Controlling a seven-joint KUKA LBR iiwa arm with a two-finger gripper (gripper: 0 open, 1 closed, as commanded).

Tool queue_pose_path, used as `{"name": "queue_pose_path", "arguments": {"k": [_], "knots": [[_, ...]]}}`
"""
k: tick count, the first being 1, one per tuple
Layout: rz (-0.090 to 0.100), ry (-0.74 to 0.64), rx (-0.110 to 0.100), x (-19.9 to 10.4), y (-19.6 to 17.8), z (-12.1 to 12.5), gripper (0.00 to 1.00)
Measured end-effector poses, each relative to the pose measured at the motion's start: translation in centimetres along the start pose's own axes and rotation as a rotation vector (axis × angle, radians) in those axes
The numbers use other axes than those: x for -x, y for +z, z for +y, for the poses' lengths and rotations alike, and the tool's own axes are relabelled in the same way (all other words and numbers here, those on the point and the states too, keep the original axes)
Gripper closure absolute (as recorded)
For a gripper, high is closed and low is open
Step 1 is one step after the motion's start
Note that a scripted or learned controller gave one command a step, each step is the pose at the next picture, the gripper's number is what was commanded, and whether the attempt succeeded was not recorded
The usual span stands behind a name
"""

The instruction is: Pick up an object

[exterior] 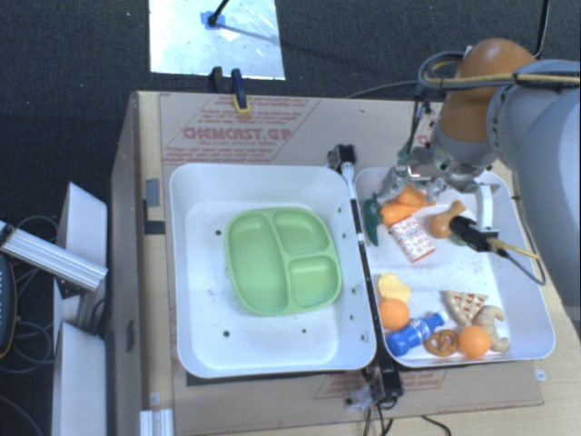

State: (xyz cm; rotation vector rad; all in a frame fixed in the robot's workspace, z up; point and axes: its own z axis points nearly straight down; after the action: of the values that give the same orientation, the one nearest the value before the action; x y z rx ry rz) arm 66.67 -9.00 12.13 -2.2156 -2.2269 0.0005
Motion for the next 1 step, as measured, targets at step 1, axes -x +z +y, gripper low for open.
{"name": "queue_pose_path", "arguments": {"k": [1], "knots": [[0.000,-0.002,0.001,0.04,-1.29,0.10,1.00]]}}
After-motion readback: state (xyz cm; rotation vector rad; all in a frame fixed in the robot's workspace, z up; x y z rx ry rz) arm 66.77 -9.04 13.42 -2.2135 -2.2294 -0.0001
